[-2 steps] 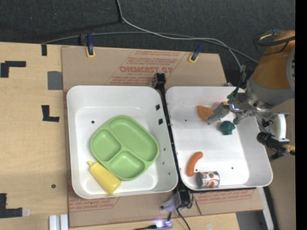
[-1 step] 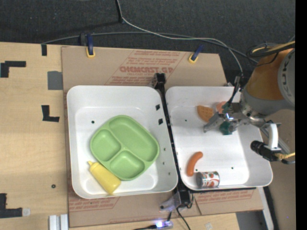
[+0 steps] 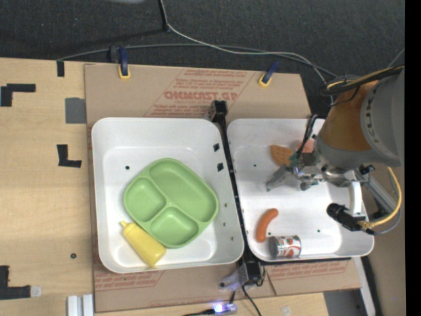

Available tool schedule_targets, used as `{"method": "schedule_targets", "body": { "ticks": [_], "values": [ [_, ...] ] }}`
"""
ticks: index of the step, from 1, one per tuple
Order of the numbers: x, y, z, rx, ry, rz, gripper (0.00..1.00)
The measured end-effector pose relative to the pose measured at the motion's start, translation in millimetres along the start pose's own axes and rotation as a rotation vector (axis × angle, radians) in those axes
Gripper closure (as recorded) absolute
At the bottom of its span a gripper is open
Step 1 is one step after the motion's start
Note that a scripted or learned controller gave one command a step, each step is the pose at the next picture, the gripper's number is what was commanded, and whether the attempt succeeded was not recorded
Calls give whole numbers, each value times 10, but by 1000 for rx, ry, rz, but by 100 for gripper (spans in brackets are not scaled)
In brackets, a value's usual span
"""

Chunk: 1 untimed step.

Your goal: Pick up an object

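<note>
Seemingly spread and gripping nothing, the gripper [image 3: 284,176] hangs low in the right bin [image 3: 342,242], just beside a small orange-brown piece [image 3: 281,154]. That piece looks light, probably rigid and smooth; a pinch across its narrow width should suit. A sausage [image 3: 266,223] and can [image 3: 285,246] lie nearer the front wall.

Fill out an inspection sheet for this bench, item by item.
Surface: two shallow white bins, left bin and right bin, side by side on a brown cardboard sheet.
Job's things: orange sausage-shaped toy, small red-and-white can on its side, tan rounded food piece, all in the right bin.
Clutter: green three-compartment plate and yellow squeeze bottle in the left bin.
Grippers: claw low over the right bin, holding nothing.
Cables: thin cable behind the bins.
Surroundings: wooden bench, two clamps on the cardboard.
</note>
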State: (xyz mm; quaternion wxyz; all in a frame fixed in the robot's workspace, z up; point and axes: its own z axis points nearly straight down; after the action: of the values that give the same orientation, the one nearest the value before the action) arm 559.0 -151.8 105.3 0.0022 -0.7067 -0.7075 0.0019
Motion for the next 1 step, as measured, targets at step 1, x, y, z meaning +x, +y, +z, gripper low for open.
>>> {"method": "schedule_targets", "body": {
  "ticks": [1],
  "values": [
    [1,3,207,-5,-2,0,0]
  ]
}}
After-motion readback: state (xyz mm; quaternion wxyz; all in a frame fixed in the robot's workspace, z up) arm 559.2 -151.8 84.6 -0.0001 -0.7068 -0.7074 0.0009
